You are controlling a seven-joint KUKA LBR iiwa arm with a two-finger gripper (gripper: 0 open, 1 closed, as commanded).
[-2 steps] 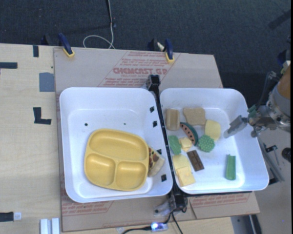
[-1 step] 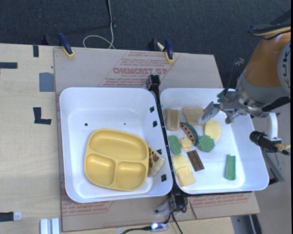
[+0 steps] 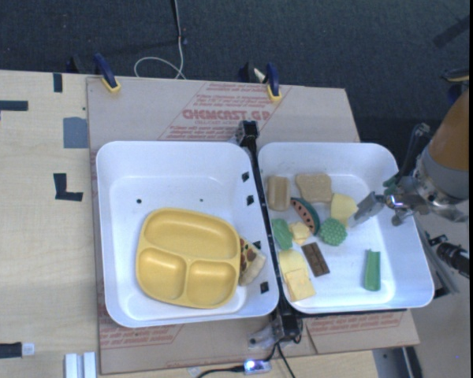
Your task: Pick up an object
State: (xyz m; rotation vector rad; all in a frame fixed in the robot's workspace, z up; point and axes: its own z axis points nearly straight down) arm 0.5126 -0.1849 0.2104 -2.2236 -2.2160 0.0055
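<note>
near the front edge, the left bin holds a yellow divided tray with a pizza slice toy just beside its right rim. the right bin carries a cluster of toy foods: two tan bread pieces, a watermelon slice, a brown bar, pale yellow blocks and, apart to the right, a green stick. the tool hangs over this bin's right part beside a yellow piece; whether it is apart or together i cannot tell.
</note>
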